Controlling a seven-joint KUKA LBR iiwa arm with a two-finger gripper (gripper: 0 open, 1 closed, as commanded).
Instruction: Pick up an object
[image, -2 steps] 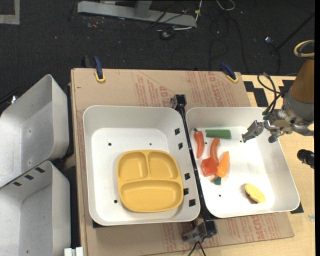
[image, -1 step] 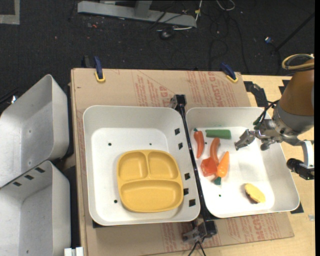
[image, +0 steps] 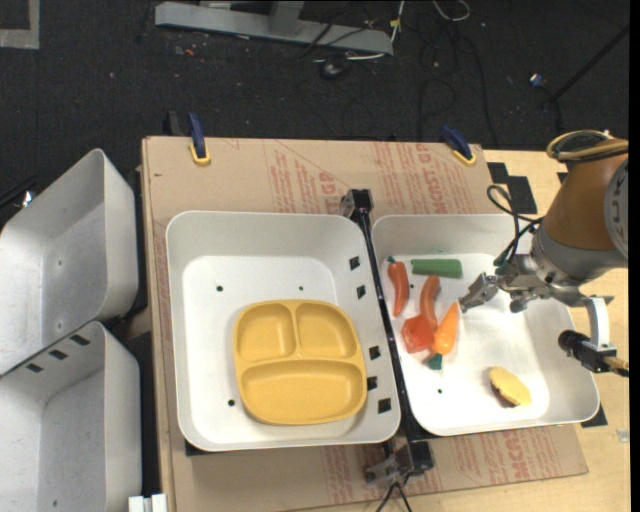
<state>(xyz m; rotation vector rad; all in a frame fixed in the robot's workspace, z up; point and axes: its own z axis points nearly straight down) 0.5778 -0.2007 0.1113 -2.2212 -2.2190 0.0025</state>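
The tabletop (image: 260, 165) is a brown board printed with faded red lettering, fastened along its far edge by two yellow-and-blue clamps (image: 199, 143). Two shallow white bins rest directly on it side by side, the left bin (image: 190, 300) touching the right bin (image: 560, 400) along a black divider strip (image: 380, 310).

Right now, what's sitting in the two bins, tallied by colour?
Yellow: 2, the divided tray in the left bin and a small piece in the right bin.
Red or orange: 4, a clustered set.
Green: 1, a block.
Total: 7.
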